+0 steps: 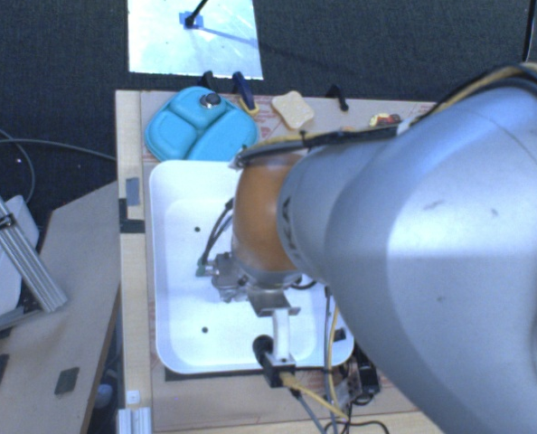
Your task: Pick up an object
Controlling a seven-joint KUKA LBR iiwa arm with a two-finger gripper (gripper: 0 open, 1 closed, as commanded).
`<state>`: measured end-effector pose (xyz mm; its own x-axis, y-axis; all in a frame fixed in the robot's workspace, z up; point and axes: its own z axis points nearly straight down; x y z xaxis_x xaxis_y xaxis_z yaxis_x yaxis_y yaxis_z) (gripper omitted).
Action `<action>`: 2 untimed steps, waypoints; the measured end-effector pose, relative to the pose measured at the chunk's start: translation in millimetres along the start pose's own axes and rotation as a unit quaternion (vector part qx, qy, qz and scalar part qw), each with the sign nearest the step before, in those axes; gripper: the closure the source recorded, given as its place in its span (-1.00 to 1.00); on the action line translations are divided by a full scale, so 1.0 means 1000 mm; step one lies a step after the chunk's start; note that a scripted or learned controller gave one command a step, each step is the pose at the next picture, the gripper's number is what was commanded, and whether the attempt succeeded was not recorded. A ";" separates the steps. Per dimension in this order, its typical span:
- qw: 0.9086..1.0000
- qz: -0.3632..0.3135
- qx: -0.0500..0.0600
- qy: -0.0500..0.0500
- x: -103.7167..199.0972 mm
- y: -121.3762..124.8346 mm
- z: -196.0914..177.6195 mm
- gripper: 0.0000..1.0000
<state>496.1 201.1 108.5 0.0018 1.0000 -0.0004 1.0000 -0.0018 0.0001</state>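
The grey arm with its orange band (259,215) reaches in from the right and hides most of the bench. Its wrist hangs over the left white bin (174,242), and the gripper (221,277) shows as a cluster of metal parts and cables low above the bin floor. Nothing shows in its grasp. Two tiny dark specks (198,231) mark the bare white floor. The arm hides the right bin.
Behind the bin lie a blue divided plate (201,125), a tan bread-like piece (293,108), a blue-handled clamp (243,89) and a small red and yellow item (386,118). A shiny sheet (192,25) lies further back. A metal rail (15,247) slants at the left.
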 end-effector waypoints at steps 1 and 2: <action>1.000 0.002 -0.003 -0.001 -0.071 0.065 0.000 1.00; 1.000 -0.003 -0.010 0.002 -0.079 0.086 -0.155 1.00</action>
<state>581.5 122.2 263.3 -0.0034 1.0000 0.0034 0.9998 0.0033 0.0205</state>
